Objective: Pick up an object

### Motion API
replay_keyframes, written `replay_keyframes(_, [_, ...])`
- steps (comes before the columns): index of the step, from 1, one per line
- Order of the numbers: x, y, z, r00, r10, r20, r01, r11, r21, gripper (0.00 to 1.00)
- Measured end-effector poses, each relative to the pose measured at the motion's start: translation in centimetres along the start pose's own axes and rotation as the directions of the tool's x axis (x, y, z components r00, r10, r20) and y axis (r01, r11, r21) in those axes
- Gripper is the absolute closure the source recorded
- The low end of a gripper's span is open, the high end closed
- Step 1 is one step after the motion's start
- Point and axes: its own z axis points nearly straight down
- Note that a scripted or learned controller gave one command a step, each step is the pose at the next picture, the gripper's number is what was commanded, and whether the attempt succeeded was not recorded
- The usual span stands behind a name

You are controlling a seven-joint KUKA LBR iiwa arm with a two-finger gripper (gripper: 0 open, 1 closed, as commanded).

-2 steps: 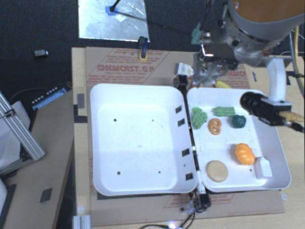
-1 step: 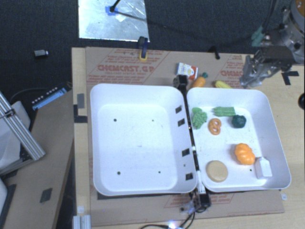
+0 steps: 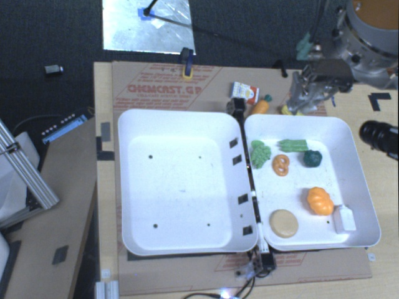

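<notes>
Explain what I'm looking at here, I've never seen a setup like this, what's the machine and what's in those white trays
One camera looks down at a slant on a bench. The grey machine with an orange band at upper right is a robot arm; its tool hangs above the far edge of the right bin, holding nothing I can see. That bin contains small toys: a leafy green piece, a green bar, a dark green lump, a pretzel, an orange pumpkin, a tan disc and a white block. Beside it sits the left bin.
</notes>
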Motion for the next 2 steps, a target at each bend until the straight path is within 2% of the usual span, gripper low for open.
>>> replay_keyframes(1, [-10.0,-0.1,0.0,1.000,0.016,0.003,-0.016,1.000,-0.001,1.00])
replay_keyframes(2, [-6.7,0.0,0.0,1.000,0.001,0.001,-0.001,1.000,0.000,1.00])
